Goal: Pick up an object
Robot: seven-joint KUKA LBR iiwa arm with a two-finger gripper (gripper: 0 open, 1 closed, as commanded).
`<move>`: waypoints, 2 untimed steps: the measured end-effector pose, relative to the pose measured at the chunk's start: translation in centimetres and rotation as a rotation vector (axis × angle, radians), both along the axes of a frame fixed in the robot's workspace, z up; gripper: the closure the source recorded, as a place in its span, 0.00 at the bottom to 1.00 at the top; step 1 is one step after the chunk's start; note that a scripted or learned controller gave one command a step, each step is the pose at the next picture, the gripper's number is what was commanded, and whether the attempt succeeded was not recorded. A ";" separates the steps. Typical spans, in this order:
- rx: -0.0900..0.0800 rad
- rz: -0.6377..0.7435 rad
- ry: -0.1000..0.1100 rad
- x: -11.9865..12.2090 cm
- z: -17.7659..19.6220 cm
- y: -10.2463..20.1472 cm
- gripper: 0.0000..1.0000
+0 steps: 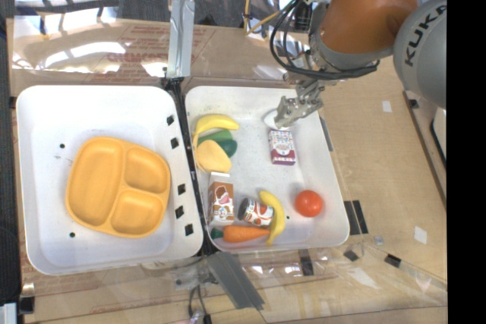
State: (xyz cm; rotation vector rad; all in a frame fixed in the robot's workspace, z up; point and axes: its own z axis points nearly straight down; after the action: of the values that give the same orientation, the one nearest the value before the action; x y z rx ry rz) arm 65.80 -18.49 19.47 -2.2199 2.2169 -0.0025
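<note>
My gripper (292, 108) hangs over the back of the right bin (334, 186), just above and behind a small red and white carton (282, 146). Nothing shows between its fingers. Along the bin's left side lie a banana (214, 123), a green piece (223, 140) and a pale yellow fruit (213, 156). Nearer the front are a brown carton (221, 202), a small can (255, 212), a second banana (274, 214), a carrot (244, 234) and a red tomato (308, 203).
The left bin (38, 125) holds a yellow divided tray (118, 186). A ridge with black clips (182, 163) separates the two bins. Cables loop above the wrist at the back (281, 4).
</note>
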 end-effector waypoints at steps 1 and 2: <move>0.000 -0.001 0.001 0.0 0.0 -0.1 0.00; -0.004 -0.036 -0.014 0.4 -9.4 -2.2 0.00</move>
State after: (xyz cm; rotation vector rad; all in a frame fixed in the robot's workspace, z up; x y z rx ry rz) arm 66.17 -20.72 10.10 -2.1750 2.2510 -0.0232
